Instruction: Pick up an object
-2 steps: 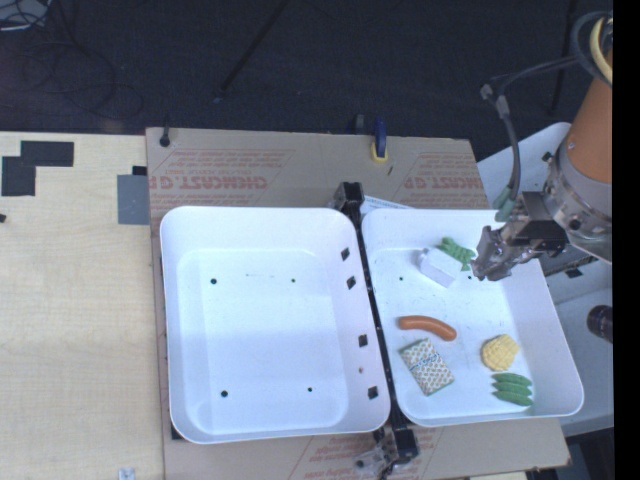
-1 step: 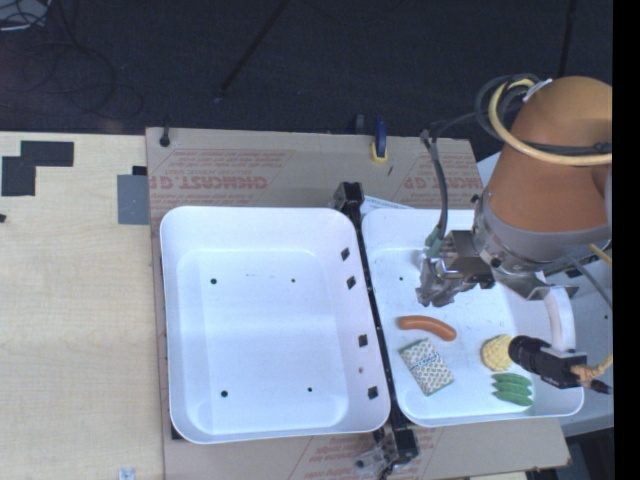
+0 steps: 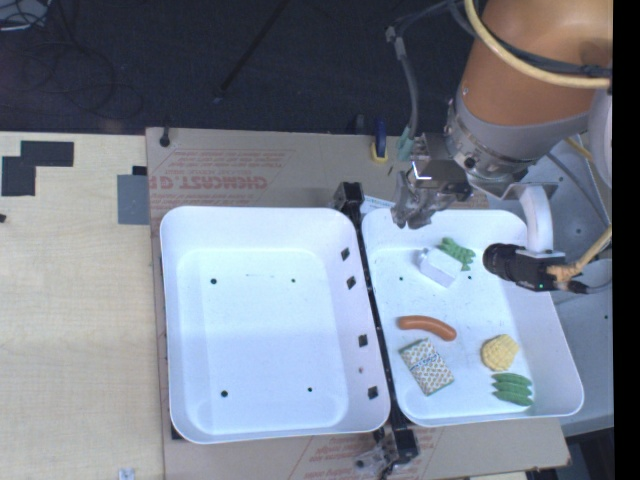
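The candidate objects all lie in the right bin. A small white block sits in the upper middle of that bin, with a green leafy toy piece touching its upper right corner. Below them, near the bin's centre, an orange sausage lies roughly level, tilted slightly down to the right. Just below the sausage is a flat checkered packet, set at an angle. To the right of the packet is a yellow corn piece, and just below that a green pea pod near the bin's lower right corner. The gripper is positioned over the upper left corner of the right bin, above and to the left of the white block and apart from it. No object is seen between the fingers; whether the fingers are spread or closed cannot be determined from this view, because they appear as a dark, blurred cluster. Above the gripper, the grey wrist and the orange band of the arm occupy the upper right of the view. The left bin adjoins the right bin along a dark central divider. Both bins rest on a cardboard sheet on the bench.
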`<action>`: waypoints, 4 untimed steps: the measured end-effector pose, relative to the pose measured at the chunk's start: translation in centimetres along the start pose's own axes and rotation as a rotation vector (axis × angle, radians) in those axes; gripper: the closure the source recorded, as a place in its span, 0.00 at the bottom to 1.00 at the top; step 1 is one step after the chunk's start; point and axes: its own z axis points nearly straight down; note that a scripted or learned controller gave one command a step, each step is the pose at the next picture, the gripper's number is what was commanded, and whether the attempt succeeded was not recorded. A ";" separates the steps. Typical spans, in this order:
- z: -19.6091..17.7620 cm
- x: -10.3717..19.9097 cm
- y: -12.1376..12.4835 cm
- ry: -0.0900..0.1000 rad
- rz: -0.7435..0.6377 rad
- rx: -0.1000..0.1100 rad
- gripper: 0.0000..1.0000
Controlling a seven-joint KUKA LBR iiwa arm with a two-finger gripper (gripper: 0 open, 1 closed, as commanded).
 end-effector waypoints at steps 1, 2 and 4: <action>8.4 -7.2 -6.9 -0.001 0.013 0.021 1.00; 2.6 -0.8 -3.6 0.001 -0.001 0.003 1.00; 2.1 11.1 -7.4 0.001 -0.002 0.009 1.00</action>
